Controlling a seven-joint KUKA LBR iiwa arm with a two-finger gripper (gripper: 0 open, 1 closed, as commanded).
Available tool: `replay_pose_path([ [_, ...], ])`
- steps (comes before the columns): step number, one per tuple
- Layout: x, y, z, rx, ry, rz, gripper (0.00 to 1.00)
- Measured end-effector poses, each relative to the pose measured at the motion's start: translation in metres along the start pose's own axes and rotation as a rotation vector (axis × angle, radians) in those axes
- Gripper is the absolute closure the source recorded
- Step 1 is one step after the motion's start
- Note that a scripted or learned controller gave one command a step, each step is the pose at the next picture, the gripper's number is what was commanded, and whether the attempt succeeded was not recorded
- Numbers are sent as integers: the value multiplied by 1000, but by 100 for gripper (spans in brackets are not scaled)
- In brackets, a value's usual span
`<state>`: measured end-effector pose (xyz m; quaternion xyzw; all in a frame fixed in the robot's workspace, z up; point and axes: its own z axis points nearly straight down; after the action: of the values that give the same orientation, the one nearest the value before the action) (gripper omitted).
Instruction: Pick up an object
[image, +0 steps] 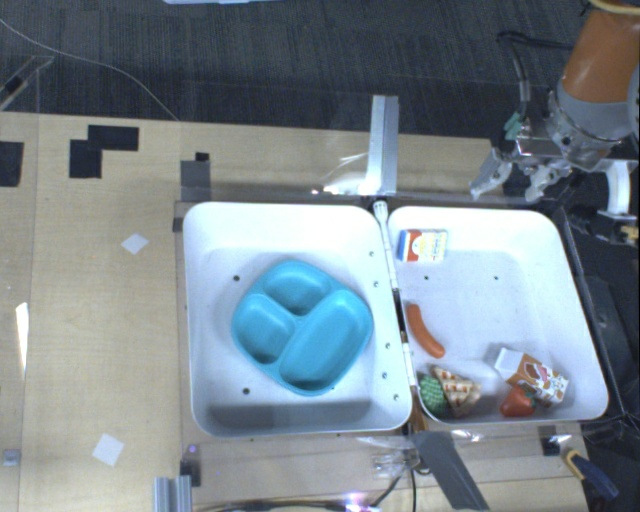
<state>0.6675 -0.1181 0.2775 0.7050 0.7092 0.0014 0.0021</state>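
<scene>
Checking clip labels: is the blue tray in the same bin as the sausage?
No. The blue tray lies in the left bin; the sausage lies in the right bin.
</scene>
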Motion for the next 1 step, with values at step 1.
replay_pose_path([
  [1, 0, 0, 0, 0, 0, 0, 0],
])
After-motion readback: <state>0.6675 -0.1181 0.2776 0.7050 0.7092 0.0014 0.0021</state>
